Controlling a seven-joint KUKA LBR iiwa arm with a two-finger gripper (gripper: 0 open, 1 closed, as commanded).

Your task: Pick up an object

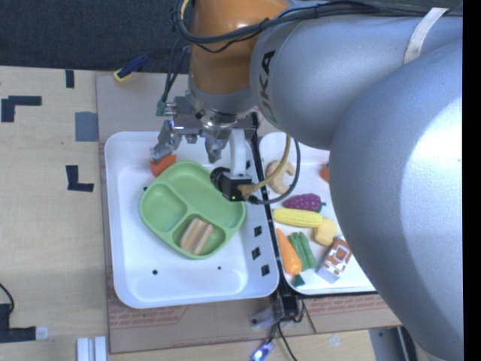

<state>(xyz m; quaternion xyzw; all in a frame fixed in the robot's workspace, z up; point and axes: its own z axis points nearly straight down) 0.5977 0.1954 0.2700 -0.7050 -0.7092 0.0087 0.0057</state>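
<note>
My gripper hangs over the far part of the left white bin, open, with its two fingers spread wide. The left fingertip is right above a small orange-red piece that peeks out behind the far rim of a green divided plate. The right fingertip stands over the plate's far edge. I see nothing held between the fingers. A tan bread-like slice lies in the plate's near compartment.
The right bin holds purple grapes, a corn cob, a carrot, green beans, a yellow chunk, a small box and a tan piece. The arm's large body covers the right side.
</note>
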